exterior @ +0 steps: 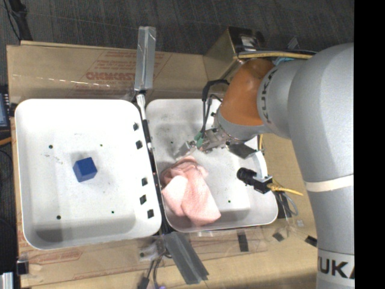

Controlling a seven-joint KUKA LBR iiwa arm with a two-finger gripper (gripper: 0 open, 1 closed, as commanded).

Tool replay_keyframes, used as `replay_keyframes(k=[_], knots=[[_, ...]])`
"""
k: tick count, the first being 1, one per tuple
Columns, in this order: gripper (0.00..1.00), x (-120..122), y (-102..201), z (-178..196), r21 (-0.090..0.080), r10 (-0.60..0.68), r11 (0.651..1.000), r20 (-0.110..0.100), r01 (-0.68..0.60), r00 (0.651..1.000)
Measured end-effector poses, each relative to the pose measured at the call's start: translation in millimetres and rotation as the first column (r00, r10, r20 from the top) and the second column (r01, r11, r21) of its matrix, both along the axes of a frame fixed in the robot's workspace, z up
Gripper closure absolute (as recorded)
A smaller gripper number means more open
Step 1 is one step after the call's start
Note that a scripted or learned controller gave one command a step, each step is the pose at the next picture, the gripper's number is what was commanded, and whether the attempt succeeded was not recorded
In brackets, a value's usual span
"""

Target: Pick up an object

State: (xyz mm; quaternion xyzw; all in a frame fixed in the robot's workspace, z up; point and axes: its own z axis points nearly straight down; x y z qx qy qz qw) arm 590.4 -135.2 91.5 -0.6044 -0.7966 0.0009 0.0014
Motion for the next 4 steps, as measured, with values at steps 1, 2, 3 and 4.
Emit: replay_keyframes(k=[1, 2, 3, 4], knots=[[0.0, -47.3, 23.3, -0.2, 0.0, 0.033, 0.999, 0.0, -0.033, 0.999], [0.0, -75.8, 36.2, -0.4, 0.001, 0.108, 0.994, 0.0, -0.108, 0.994], [1.0, -74.9, 36.8, 9.3, 0.001, 0.114, 0.993, 0.0, -0.114, 0.993], [1.0, -34.6, -20.7, 1.3, -0.002, 0.36, 0.933, 0.005, -0.36, 0.933]])
